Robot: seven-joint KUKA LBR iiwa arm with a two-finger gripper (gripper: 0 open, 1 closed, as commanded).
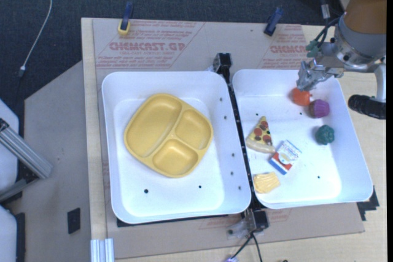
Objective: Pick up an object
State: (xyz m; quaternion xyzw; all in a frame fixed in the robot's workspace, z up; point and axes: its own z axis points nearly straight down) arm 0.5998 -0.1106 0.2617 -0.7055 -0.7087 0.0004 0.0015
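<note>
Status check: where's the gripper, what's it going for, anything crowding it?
Gripper low over right bin's far end, just above orange object; grasp not confirmed. Purple object touching orange one, crowding it. Green ball apart, nearer.

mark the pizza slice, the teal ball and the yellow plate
pizza slice [261, 135]: camera view, middle of its topping.
teal ball [325, 134]: camera view, its centre.
yellow plate [168, 134]: camera view, centre dividers.

plate [168, 134] in left bin [116, 89] | pizza slice [261, 135] in right bin [350, 175]
</note>
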